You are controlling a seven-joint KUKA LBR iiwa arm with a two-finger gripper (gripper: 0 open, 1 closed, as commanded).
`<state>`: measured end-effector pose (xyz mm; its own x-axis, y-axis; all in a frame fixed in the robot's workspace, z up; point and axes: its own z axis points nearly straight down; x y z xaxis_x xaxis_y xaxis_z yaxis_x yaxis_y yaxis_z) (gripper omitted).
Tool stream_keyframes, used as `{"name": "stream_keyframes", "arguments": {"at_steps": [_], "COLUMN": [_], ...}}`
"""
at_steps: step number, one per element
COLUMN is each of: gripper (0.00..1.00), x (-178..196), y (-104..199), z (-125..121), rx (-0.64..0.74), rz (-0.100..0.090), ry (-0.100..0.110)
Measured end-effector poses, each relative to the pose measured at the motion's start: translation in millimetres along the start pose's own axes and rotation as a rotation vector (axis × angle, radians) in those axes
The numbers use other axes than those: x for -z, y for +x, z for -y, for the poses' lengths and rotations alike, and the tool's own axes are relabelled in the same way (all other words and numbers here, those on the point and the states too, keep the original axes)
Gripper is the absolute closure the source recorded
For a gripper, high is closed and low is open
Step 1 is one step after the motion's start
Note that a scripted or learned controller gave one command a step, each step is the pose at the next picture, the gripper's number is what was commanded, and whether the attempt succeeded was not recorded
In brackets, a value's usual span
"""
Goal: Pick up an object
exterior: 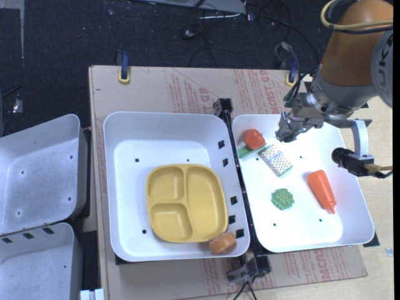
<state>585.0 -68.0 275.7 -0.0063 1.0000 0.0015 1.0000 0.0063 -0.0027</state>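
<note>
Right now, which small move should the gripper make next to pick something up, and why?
Probably lower a little toward the patterned white block. The gripper hangs over the right bin, with nothing seen between its fingers, and the block lies just below-left of it. The red piece is almost as near, but it sits close to the bin's wall.

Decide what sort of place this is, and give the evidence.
Probably a robotics lab test bench, not a kitchen. A robot arm reaches over two white bins clamped to a board, which hold toy food and a yellow divided plate. Loose cables lie on the dark floor.
</note>
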Motion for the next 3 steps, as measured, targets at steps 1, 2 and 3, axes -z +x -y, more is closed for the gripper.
{"name": "stream_keyframes", "arguments": {"at_steps": [1,2,3], "gripper": [1.0,1.0,1.0], "x": [-0.2,-2.0,-26.4], "y": [51.0,102.8,153.4], "z": [19.0,35.8,44.0], "rx": [0.001,0.002,0.001], "rz": [0.0,0.0,0.0], "ry": [0.0,0.0,0.001]}}
